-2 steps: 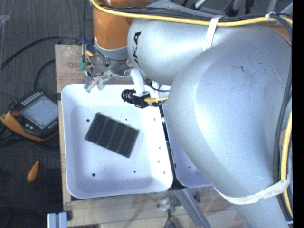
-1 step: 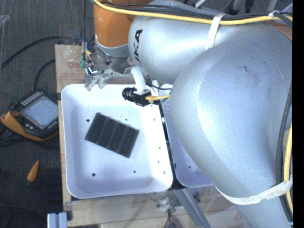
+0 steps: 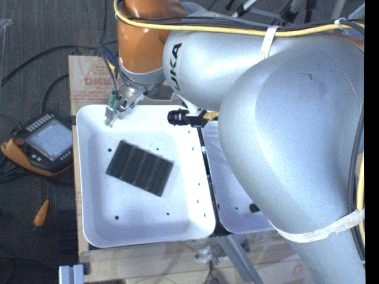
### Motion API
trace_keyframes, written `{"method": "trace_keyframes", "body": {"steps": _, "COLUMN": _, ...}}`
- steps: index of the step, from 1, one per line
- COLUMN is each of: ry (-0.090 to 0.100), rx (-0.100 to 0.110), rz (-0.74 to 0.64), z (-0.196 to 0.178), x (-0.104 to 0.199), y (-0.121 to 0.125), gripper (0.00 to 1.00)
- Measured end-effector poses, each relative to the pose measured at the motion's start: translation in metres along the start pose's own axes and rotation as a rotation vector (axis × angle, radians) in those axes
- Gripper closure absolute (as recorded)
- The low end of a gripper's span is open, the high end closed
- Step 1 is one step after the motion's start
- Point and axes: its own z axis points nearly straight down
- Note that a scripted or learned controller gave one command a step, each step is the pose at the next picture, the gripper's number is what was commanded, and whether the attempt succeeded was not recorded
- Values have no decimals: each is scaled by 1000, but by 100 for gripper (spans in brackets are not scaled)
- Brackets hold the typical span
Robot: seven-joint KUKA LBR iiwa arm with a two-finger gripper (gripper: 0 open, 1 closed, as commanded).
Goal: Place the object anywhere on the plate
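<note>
A black ribbed rectangular slab [image 3: 140, 168] lies flat and slightly turned in the middle of the left white bin [image 3: 95, 229]. My gripper [image 3: 111, 116] hangs over that bin's far left corner, above and to the left of the slab and well apart from it. Small green parts show at its tip, and I cannot make out anything held there. The grey arm with its orange band [image 3: 145, 28] reaches in from the right and hides most of the right bin [image 3: 237, 218].
A small dark spot [image 3: 253, 208] shows on the visible strip of the right bin. A teach pendant [image 3: 46, 142] and an orange tool [image 3: 40, 213] lie on the floor to the left. Cardboard [image 3: 89, 81] sticks out behind the left bin.
</note>
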Motion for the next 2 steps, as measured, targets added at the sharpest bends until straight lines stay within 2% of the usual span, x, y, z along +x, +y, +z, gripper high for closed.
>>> {"method": "trace_keyframes", "body": {"steps": 1, "ry": -2, "rx": -1, "rz": -74, "z": -33, "x": 12, "y": -5, "gripper": 100}}
{"method": "trace_keyframes", "body": {"steps": 2, "ry": -1, "rx": -2, "rz": -372, "z": -56, "x": 27, "y": -16, "gripper": 100}}
